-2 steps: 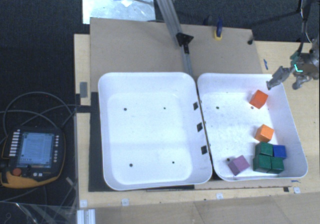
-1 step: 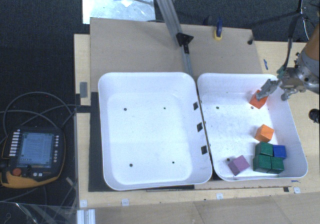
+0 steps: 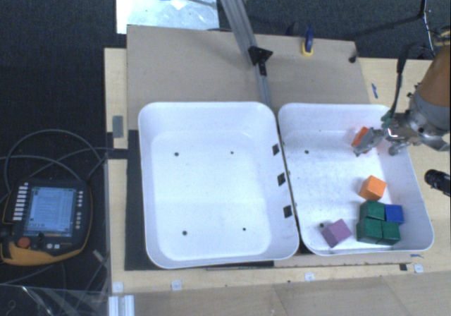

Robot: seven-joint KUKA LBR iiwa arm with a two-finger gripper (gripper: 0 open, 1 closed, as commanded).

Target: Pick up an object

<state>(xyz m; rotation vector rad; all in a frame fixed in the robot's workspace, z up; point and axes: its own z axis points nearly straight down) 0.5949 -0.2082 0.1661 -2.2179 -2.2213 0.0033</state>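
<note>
2 white bins sit on a tan bench over dark carpet.

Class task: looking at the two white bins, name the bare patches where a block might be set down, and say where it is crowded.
The left bin offers a wide bare floor. In the right bin, the floor is bare beside the divider and in the middle. Its near right corner is crowded: orange cube, green blocks, blue cube, purple block. The pincer occupies the far right.
</note>
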